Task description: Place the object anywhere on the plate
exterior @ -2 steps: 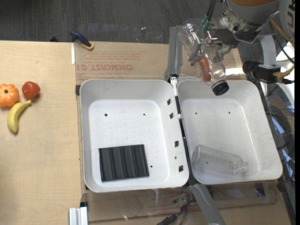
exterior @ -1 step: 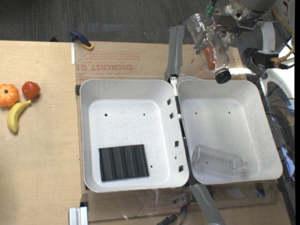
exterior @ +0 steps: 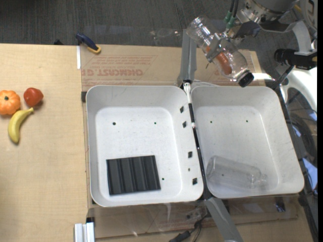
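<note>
A clear plastic bottle (exterior: 234,173) lies on its side near the front of the right bin (exterior: 272,110). The dark ribbed plate (exterior: 133,174) lies flat at the front of the left bin (exterior: 101,135). My gripper (exterior: 222,53) hangs high over the back rim of the right bin, far from both the bottle and the plate. Its clear fingers (exterior: 200,28) are spread apart, one ending in a black tip. An orange-red patch shows inside the gripper's clear body. I see no object between the fingers.
On the wooden bench at the left lie an orange (exterior: 8,103), a tomato (exterior: 33,97) and a banana (exterior: 17,125). A blue and yellow clip (exterior: 88,43) lies behind the left bin. Cardboard lies under both bins.
</note>
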Controlling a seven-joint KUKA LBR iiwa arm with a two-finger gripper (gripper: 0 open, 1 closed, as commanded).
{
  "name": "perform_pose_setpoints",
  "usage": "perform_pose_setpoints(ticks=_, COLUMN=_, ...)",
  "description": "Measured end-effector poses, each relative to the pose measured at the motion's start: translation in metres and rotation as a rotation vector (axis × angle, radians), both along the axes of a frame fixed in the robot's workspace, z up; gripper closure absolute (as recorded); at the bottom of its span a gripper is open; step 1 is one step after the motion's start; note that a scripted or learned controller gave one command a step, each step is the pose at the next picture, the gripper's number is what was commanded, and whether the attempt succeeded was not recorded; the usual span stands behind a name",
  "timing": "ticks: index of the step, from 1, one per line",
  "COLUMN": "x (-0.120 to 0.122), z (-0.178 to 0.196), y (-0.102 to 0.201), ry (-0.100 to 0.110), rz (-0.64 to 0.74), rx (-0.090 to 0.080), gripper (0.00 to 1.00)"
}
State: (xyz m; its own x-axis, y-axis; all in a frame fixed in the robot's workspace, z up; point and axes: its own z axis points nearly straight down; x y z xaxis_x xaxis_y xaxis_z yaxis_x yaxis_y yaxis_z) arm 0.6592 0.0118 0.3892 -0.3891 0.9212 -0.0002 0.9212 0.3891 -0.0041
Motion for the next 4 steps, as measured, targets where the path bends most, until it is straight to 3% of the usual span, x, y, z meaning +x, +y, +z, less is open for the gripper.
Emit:
perform_pose_setpoints(ticks=1, x=0.000, z=0.051, y=0.002, ry=-0.003, rz=-0.039, rx=0.000, gripper=1.00)
perform_pose_setpoints(ticks=2, x=-0.033, z=0.015, y=0.027, ry=0.001, rz=-0.159, rx=0.000, gripper=1.00)
perform_pose_setpoints(ticks=3, x=0.000, z=0.051, y=-0.007, ry=-0.002, rz=-0.207, rx=-0.001, gripper=1.00)
perform_pose_setpoints(ticks=4, x=-0.001, z=-0.045, y=0.016, ry=0.001, rz=-0.555, rx=-0.002, gripper=1.00)
